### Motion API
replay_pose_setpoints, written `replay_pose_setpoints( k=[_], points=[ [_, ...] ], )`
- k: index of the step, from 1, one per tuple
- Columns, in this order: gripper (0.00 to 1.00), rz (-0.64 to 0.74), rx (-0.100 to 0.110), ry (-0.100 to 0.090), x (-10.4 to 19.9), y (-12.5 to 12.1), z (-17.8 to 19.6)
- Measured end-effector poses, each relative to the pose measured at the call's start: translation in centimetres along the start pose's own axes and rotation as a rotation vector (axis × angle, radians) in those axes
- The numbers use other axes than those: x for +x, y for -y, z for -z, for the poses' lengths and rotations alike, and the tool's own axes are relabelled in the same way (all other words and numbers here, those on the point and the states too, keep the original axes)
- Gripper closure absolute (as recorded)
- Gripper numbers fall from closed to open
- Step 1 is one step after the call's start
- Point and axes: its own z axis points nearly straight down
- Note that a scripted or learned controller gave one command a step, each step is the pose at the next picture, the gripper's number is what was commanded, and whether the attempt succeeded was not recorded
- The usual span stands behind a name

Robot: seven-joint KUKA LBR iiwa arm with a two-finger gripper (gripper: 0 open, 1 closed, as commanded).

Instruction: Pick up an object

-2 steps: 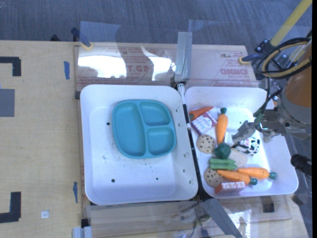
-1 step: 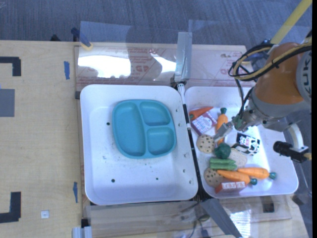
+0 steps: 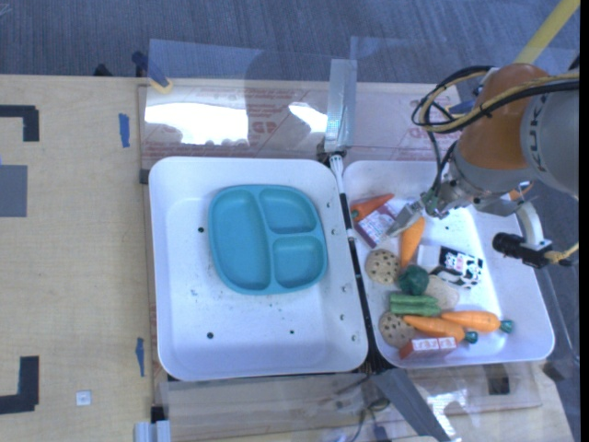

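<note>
Camera view: my gripper (image 3: 433, 201) is low over the upper part of the right bin (image 3: 538, 339), coming in from the right. Can't tell how it's set from here: the wrist and orange band cover most of it, so no call on that. Nothing visibly held. I'd put the pick at not done, approach stage at best.

Candidates all sit in the right bin: an orange carrot (image 3: 411, 238) just below and left of my tip, near it and maybe touching, can't resolve contact. A red packet (image 3: 377, 219) lies left of that, against the bin's inner wall. Further down: a cookie (image 3: 380, 265), a black-and-white cow toy (image 3: 460, 267), green vegetable pieces (image 3: 414, 302), another long carrot (image 3: 460, 321), and a second cookie (image 3: 396, 328). Cluttered and partly overlapping.

Left bin (image 3: 175, 339) holds a blue divided plate (image 3: 269, 238), well apart from me.

Left to do, my read: settle on the nearest carrot, close on it, lift clear, confirm it's actually held.
</note>
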Motion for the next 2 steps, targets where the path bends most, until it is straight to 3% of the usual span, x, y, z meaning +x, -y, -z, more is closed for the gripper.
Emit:
replay_pose_setpoints(
  k=[1, 2],
  points=[
    [1.00, 0.000, -0.009, -0.001, 0.1, -0.3, 1.3],
    [1.00, -0.069, 0.003, -0.007, 6.9, -6.9, 9.5]
  ],
)
